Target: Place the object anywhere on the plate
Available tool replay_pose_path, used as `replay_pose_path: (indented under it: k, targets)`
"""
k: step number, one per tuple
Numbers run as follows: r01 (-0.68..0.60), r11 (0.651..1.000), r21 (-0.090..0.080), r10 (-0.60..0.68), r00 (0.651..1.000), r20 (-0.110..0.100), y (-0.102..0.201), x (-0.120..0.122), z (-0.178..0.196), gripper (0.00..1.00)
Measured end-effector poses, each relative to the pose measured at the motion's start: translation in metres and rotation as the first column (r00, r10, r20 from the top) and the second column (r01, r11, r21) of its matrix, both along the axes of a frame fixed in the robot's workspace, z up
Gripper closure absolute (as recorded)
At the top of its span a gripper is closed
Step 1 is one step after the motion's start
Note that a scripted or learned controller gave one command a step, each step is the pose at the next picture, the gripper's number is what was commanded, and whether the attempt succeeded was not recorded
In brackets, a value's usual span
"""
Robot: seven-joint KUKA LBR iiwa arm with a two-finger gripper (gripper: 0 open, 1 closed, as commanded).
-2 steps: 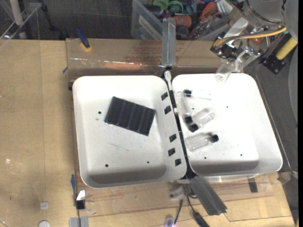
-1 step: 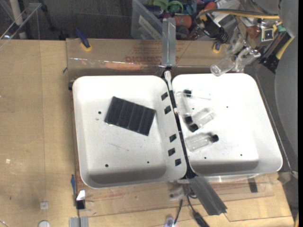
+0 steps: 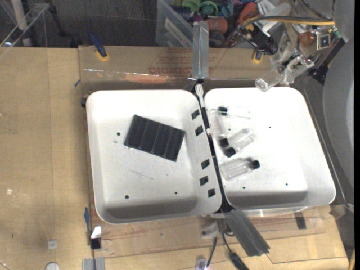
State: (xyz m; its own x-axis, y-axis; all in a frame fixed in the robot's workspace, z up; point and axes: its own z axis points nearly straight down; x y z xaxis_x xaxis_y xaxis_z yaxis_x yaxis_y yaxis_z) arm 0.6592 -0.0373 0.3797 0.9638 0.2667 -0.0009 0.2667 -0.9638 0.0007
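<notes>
The gripper (image 3: 281, 72) is seen at the upper right of the camera view, above the far edge of the right bin (image 3: 292, 151). A clear bottle (image 3: 269, 82) is held between its fingers, tilted, with its rounded end pointing toward the left; the fingers are closed on it. The held bottle is raised over the bin's far rim, apart from the things lying below.

In the right bin, near its left wall, several clear vials with black caps are found. One vial (image 3: 232, 113) lies nearest the far side, a second (image 3: 237, 141) is placed just below it at a slant, and a third (image 3: 239, 167) lies nearest the camera with its cap pointing right. The three are close together, the first two nearly touching.

The left bin (image 3: 112, 190) is separated from the right one by a divider bearing small black markings (image 3: 202, 162). On the floor of the left bin a dark, ribbed rectangular plate (image 3: 154, 138) is laid flat, turned at a slight angle, well apart from the gripper.

Beyond the bins, a clear tub of coloured items (image 3: 219, 7) is seen on the far side of the bench (image 3: 39, 151).
</notes>
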Motion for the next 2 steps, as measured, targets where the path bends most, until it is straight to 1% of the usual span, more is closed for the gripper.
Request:
replay_pose_path:
  k: [1,2]
  targets:
    - [-0.111,0.994,0.001,0.111,0.994,-0.001,0.022,-0.002,0.051,1.00]
    - [-0.241,0.971,0.003,0.241,0.971,-0.005,0.014,-0.023,0.031,1.00]
